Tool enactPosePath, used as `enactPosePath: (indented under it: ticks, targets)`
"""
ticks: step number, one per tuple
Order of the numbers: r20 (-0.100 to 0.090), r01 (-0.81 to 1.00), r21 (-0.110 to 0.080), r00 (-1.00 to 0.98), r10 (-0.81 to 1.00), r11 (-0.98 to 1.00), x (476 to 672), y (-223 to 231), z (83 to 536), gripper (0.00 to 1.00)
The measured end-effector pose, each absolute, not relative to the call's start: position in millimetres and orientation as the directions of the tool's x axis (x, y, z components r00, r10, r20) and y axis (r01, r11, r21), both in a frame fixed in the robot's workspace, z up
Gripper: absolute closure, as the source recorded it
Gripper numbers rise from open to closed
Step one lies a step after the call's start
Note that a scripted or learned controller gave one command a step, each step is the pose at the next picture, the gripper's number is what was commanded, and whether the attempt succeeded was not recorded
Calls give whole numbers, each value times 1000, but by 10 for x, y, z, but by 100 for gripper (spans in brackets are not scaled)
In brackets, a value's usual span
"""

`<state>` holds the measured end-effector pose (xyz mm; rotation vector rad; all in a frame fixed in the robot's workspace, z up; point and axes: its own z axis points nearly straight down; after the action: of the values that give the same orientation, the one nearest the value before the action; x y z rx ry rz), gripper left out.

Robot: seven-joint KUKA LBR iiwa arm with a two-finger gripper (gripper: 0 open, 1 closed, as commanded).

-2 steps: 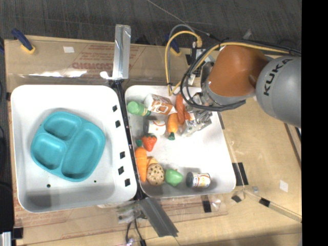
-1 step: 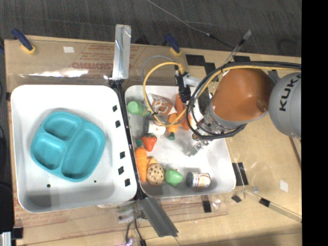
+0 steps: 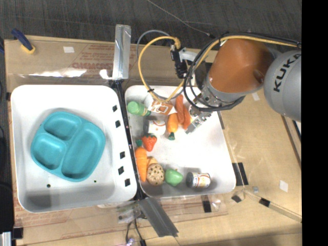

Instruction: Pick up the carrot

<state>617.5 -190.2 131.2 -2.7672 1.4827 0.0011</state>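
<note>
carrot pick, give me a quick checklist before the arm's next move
1. Carrot in sight, by the right bin's left wall: ok.
2. Gripper over that carrot: not ok, it sits nearer the orange pieces at the bin's top.
3. Carrot free of neighbours: not ok, strawberry and cookie crowd it.
4. Finger opening: cannot tell.
5. Left bin's teal tray out of the way: ok.

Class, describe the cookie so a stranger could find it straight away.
Look in the right bin, along its near edge. The cookie lies between the long orange carrot and a green toy. It alone is round, tan, with dark specks.
</note>
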Motion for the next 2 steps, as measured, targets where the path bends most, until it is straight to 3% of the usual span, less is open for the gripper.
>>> enactPosePath:
  ticks: [1,2]
  targets:
    - [-2,-763,-2,646,-763,-646,6401,-1795,1222,100]
    - [2,-648,-3,762,-648,-762,6581,-1767,2161,100]
